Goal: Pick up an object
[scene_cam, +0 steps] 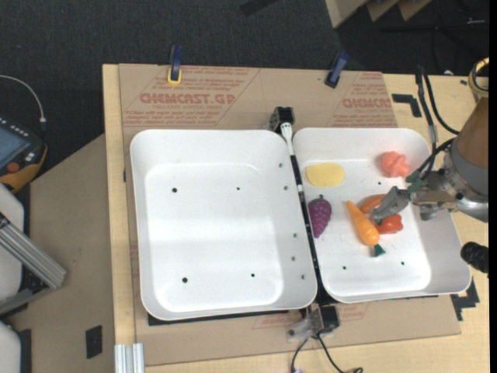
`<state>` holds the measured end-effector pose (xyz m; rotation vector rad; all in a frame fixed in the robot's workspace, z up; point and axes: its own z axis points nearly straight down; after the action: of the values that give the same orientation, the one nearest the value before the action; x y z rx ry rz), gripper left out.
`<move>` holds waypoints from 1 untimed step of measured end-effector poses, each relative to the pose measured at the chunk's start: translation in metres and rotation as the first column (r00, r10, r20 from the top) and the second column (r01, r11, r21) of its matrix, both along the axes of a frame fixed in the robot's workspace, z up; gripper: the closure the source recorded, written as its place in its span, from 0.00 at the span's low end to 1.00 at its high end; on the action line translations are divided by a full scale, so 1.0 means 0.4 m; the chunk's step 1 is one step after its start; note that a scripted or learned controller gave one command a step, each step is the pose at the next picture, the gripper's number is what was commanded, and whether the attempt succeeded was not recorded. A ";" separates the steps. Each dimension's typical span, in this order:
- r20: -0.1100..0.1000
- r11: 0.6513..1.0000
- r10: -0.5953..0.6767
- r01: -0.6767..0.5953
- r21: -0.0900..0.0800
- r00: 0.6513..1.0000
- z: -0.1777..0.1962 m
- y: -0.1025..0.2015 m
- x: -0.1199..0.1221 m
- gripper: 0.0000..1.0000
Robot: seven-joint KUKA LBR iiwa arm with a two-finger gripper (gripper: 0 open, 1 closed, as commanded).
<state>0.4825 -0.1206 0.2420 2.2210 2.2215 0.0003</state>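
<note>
In the right bin [411, 274] lie several toy foods. An orange carrot [362, 224] with a green tip lies slantwise near the middle. A red-orange piece [390, 224] sits right beside it. My gripper [386, 207] reaches in from the right and hangs directly over that red-orange piece, hiding part of it. Purple grapes [319, 214] rest against the bin's left wall. A yellow oval piece [324, 175] lies at the back left, and a pink lump [394, 163] at the back right. Whether the gripper touches anything is unclear.
The left bin [155, 231] stands beside the right one, and a black divider [299, 196] runs between them. Both rest on a cardboard sheet [233, 92] held by clamps [175, 68]. Cables [425, 99] hang along the arm at the right.
</note>
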 end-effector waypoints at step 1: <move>-0.007 1.000 0.002 -0.002 0.003 1.000 -0.285 0.018 0.089 0.00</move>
<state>0.5180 -0.1136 0.1280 2.2237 2.2283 -0.0045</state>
